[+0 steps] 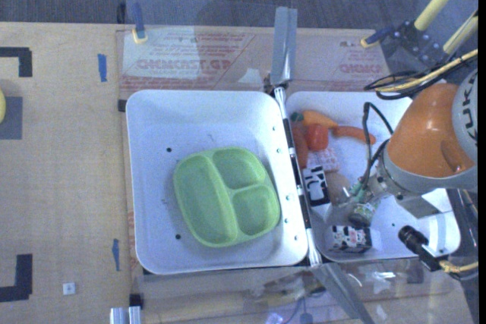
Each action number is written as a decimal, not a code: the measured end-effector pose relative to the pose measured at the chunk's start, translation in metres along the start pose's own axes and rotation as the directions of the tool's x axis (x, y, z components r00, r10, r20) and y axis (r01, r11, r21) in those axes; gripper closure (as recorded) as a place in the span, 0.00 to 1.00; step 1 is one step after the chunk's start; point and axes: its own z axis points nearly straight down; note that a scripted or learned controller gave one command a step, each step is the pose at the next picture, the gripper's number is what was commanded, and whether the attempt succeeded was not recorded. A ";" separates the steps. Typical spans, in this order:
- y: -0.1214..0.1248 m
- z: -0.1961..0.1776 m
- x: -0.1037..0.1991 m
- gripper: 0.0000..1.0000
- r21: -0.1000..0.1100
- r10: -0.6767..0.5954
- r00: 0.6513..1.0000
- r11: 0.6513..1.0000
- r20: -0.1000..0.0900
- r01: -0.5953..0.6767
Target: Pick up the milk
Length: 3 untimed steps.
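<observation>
Reaching in from the right, I hang my hand (363, 207) low over the right bin (395, 106), and I cannot tell how it is set. Just below it, near the bin's front wall, the milk (350, 237) lies on its side, a small black-and-white cow-patterned carton. Farther back in that bin lie an orange carrot (342, 130) and a red item (317, 136). A green divided plate (226, 196) rests in the left bin (152, 117) on the tabletop (61, 163).
</observation>
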 end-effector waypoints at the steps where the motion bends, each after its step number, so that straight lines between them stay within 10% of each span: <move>1: 0.001 -0.010 -0.001 1.00 -0.003 0.003 1.000 1.000 0.002 -0.003; 2: -0.036 -0.042 -0.078 1.00 0.036 0.078 0.997 0.996 -0.012 -0.078; 3: -0.017 0.019 -0.016 1.00 0.034 0.421 0.907 0.907 0.002 -0.421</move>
